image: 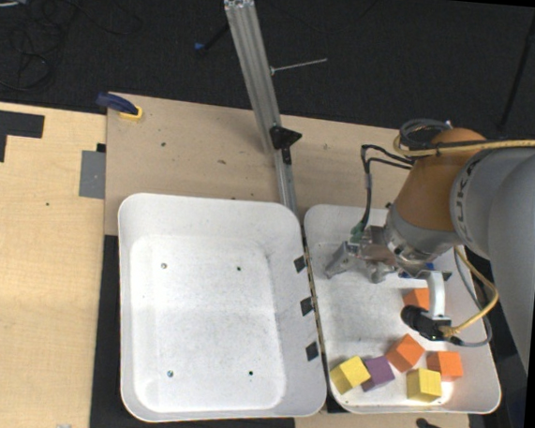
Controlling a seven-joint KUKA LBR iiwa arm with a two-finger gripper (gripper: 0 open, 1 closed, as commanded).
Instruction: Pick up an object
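Note:
Several small blocks lie in the front right corner of the right bin (pixel 351 320): a yellow block (pixel 350 373), a purple block (pixel 379 371), an orange block (pixel 407 352), a second orange block (pixel 449 365) and a second yellow block (pixel 423 384). Another orange block (pixel 417 296) sits further back, partly behind the arm's cable and fitting. My gripper (pixel 357 264) hangs low over the back left part of the right bin, with its two grey fingers spread apart and nothing between them. It is well apart from the blocks, behind and to their left.
The left bin (pixel 142 243) lies beside the right one, with black clips (pixel 306 304) along the shared wall. A slanted aluminium post (pixel 260 95) rises behind the bins. A blue and yellow clamp (pixel 118 104) sits at the bench's back left.

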